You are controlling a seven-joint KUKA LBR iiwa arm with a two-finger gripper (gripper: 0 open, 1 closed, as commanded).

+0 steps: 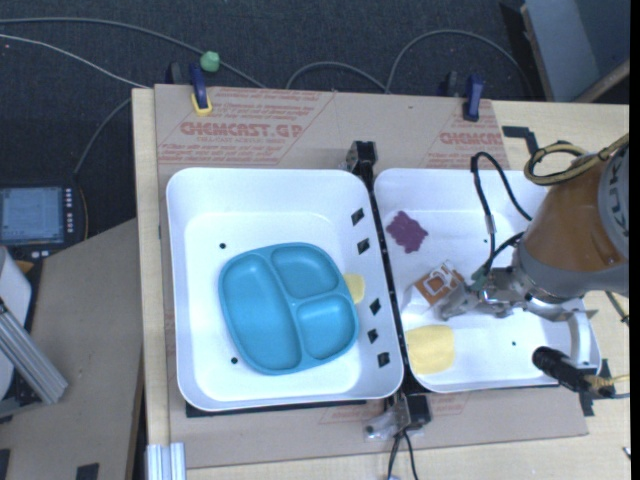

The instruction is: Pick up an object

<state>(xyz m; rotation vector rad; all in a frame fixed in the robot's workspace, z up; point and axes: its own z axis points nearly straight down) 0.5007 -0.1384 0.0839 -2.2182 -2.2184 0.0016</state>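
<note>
Brown-and-white small square block [435, 286], orange-brown frame round a pale centre, lying in right bin [520, 368] near its middle, tilted. Just left of gripper [458, 300]; touching or not, can't tell. Gripper low in right bin, pointing left, metal tip v. close to block's lower right corner. Fingers too small and blurred: apart or together, cannot tell. Nothing visibly clamped.

Other items, right bin: purple flat piece [406, 231] up nr back-left, well apart from block; pale yellow soft-looking lump [431, 349] nr front-left corner, below block, apart from it.

Left bin [190, 268]: blue divided tray [288, 306], three compartments, slightly rotated, filling most of floor. Small yellow thing [354, 288] peeking out at tray's right edge, partly hidden.

Arm [575, 238] grey w/ orange-brown band, coming in from right over right bin's far side. Black cable looping above it. Both bins on brown board w/ red print, blue clamps at back edge.
</note>
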